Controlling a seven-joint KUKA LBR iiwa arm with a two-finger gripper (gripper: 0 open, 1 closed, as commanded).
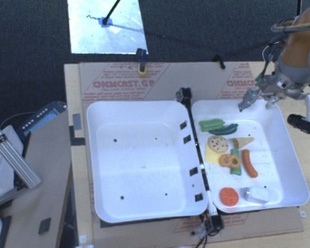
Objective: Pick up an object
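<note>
My gripper [257,102] hangs over the far rim of the right bin [293,155], its two fingers spread apart and open with nothing between them. Below it in that bin lie several toy foods: green pods [218,126], a speckled cookie [217,143], a tan wedge [243,141], a yellow slice [212,156], an orange ring [230,160] on a green piece, a red sausage [249,163], a red tomato [229,196] and a pale clear object [257,195]. The green pods lie nearest the gripper, a short way toward the front left of it.
The left bin [141,158] sits beside the right one, joined along a black hinge strip [196,150]. A yellow and blue clamp [141,62] stands at the board's far edge. A shiny plate [106,25] lies beyond it. Grey equipment [11,154] stands at left.
</note>
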